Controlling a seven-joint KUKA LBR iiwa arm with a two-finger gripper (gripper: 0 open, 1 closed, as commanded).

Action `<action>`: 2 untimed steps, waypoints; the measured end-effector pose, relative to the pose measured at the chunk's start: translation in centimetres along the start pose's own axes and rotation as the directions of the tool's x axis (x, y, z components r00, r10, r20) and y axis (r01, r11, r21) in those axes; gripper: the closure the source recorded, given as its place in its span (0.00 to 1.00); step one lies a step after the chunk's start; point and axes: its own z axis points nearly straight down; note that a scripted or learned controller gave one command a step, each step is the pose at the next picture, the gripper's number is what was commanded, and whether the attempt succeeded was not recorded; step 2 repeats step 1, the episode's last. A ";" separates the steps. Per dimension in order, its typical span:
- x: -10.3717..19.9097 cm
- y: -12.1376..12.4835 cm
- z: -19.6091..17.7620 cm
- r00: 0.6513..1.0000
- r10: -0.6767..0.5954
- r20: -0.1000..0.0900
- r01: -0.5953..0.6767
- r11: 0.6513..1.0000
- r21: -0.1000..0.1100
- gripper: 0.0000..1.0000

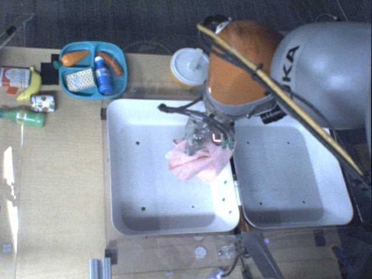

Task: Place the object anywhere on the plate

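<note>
overhead slant onto both bins [116,156]

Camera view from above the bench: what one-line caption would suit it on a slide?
Grey and orange robot arm lowers its claw onto a crumpled pink cloth in the left shallow white bin.

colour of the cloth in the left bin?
Pale pink. The cloth lies crumpled in the left bin, under the gripper; camera view shows it best.

Soft pink cloth [195,163] lies crumpled in a smooth, matt white plastic bin [139,173].
</note>
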 end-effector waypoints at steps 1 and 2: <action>0.0 0.0 0.0 1.000 0.000 0.001 0.000 1.000 0.000 0.00; 0.0 0.0 0.0 1.000 0.000 0.001 0.000 1.000 0.000 0.00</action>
